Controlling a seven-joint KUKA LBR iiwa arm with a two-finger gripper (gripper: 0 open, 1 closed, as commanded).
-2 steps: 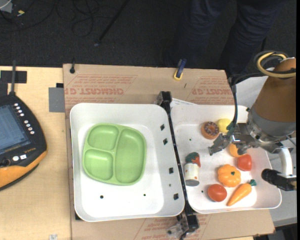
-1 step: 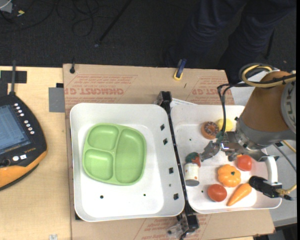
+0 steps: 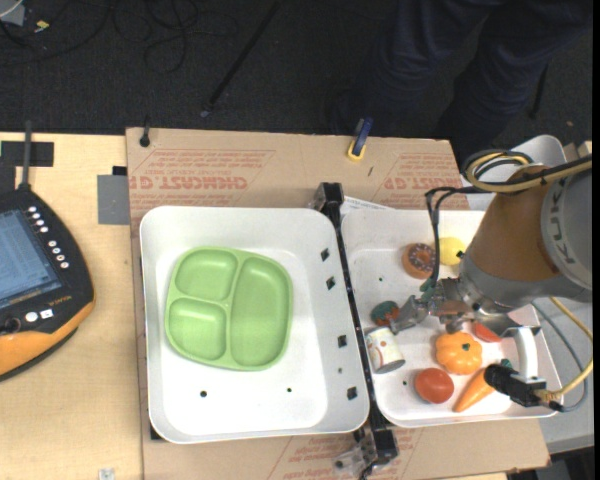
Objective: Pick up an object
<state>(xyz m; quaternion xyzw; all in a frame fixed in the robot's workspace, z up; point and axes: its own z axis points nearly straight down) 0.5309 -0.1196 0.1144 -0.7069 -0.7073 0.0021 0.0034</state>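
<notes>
We note two white bins side by side on the counter (image 3: 80, 168). The left bin (image 3: 170, 388) carries a green divided plate (image 3: 230, 308) lying flat near its middle, well apart from the action and probably just a drop spot or distractor. The right bin (image 3: 390, 258) holds the pickable clutter, bunched toward the lower right of the frame: an orange pumpkin-like toy (image 3: 458, 352), a red tomato (image 3: 434, 385), a carrot (image 3: 473, 392) just beside the pumpkin, a small white cup-like piece (image 3: 384, 349), a brown round cookie-like thing (image 3: 418, 259) and a yellow piece (image 3: 449, 250) next to it. The arm (image 3: 520, 248) reaches in from the right and is bent low over this bin, which we judge puts its gripper (image 3: 425, 308) in among the toys, between the cookie above and the pumpkin below, close to a small dark teal item (image 3: 383, 314). We cannot tell how the gripper is set; it is small and muddled against the clutter, and we see nothing clearly in it. The low pose suggests a grasp attempt under way, target likely the teal item. Crowding raises the risk of nudging neighbours. An orange-and-grey pendant (image 3: 20, 288) rests at the left edge.
</notes>
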